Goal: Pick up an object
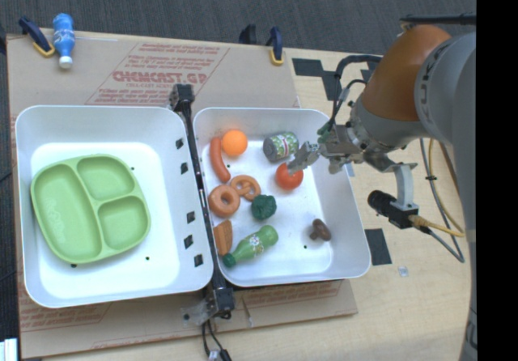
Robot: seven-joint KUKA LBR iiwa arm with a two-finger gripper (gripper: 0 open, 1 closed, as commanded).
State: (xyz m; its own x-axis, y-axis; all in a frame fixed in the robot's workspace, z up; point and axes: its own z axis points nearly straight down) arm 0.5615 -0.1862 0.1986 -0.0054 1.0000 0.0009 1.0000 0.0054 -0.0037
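We see the gripper (pixel 301 159) inside the right bin (pixel 344 222), near its right wall, just above the tomato (pixel 289 177) and beside the can (pixel 280 146). We can't tell if the claw is apart or together, and nothing shows between it. Also in that bin: orange ball (pixel 234 143), hot dog (pixel 218 159), pretzel (pixel 246 186), donut (pixel 223 201), broccoli (pixel 263 206), green bottle (pixel 252 245), carrot (pixel 222 236), small brown piece (pixel 320 230). Left bin (pixel 40 129) holds a green divided plate (pixel 89 207).
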